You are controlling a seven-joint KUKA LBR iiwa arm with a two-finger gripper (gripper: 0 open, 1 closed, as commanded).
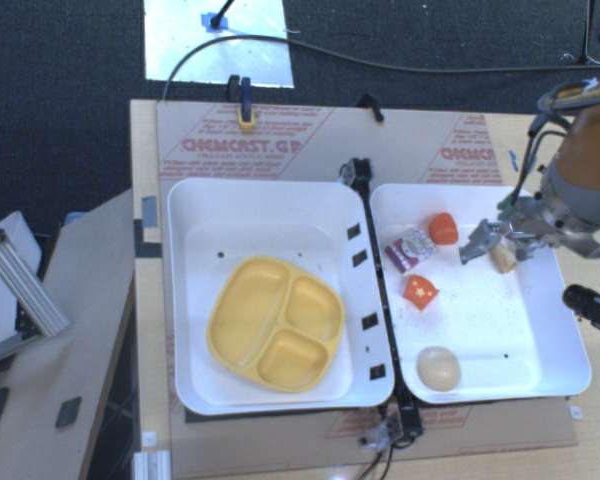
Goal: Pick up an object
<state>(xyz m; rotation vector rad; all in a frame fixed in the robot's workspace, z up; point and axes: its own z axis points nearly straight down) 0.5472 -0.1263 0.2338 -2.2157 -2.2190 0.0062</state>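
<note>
Gripper [490, 243] over right bin [555, 363], 1 o'clock part. Fingers spread narrow, tan block [503, 257] just beside/under tips; grip on it: cannot tell. Block's long axis not clear, partly hidden.

Right bin contents: orange round obj [442, 228] at 11 o'clock, red-white packet [409, 248] w/ long axis running 2–8 o'clock, small orange cup [420, 290] near centre-left, pale egg-like ball [439, 368] at 7 o'clock.

Left bin [195, 223]: yellow 3-compartment tray [276, 322].
</note>
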